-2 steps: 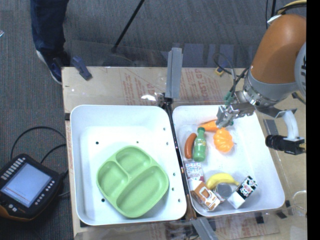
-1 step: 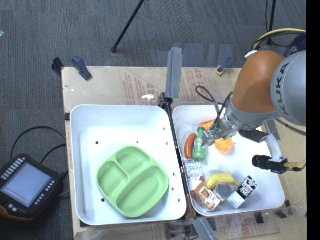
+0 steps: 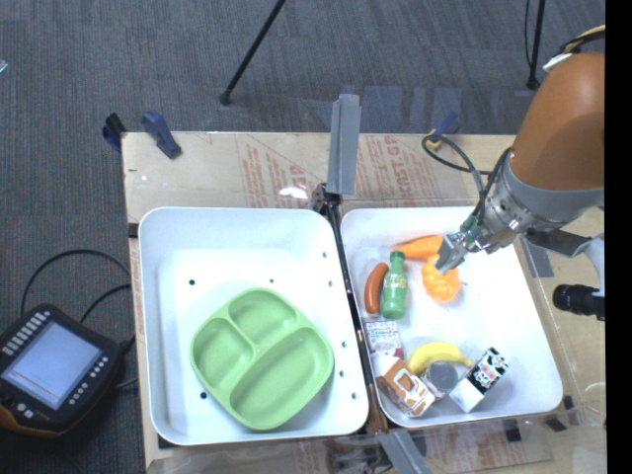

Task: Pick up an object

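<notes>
The gripper (image 3: 452, 256) hangs over the right bin (image 3: 538, 309), just above a small orange toy (image 3: 441, 282) and next to a carrot (image 3: 421, 246); I cannot tell if it is open or closed, or if it touches the toy. In the same bin a green bottle (image 3: 395, 285) lies beside a sausage (image 3: 373, 287), and nearer the front are a banana (image 3: 438, 355) and a black-and-white carton (image 3: 486, 369). The left bin (image 3: 168, 235) has a green divided plate (image 3: 262, 357).

The grey arm with its broad orange band (image 3: 565, 117) reaches in from the right, its wrist angled down and to the left. The small two-finger gripper (image 3: 449, 258) at its tip points downward, hanging low over the right side.
</notes>
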`<state>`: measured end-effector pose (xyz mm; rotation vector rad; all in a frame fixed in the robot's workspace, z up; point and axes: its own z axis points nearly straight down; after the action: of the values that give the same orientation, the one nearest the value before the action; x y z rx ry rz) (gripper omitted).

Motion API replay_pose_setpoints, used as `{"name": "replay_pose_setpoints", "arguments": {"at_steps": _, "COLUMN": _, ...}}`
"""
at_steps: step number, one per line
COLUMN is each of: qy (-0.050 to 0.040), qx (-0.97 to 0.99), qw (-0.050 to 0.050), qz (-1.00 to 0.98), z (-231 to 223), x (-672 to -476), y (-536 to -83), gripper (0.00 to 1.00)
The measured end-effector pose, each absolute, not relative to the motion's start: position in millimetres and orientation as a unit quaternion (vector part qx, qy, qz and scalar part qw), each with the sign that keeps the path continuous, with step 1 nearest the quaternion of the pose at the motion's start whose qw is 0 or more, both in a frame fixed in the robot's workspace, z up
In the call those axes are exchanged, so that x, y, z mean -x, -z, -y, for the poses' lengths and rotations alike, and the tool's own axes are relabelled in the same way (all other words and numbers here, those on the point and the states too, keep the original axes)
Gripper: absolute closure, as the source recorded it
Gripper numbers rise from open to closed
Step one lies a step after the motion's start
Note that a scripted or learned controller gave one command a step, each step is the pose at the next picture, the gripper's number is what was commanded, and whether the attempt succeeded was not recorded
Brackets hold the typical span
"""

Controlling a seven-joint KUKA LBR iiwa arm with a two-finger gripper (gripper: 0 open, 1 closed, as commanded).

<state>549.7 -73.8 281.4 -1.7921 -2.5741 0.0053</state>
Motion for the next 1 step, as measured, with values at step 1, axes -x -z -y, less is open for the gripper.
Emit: {"name": "replay_pose_setpoints", "arguments": {"at_steps": 1, "qy": -0.0017, "qx": 0.572, "qw": 0.003, "qz": 0.821, "z": 73.9, "x": -549.6, "y": -281.4, "gripper": 0.00}}
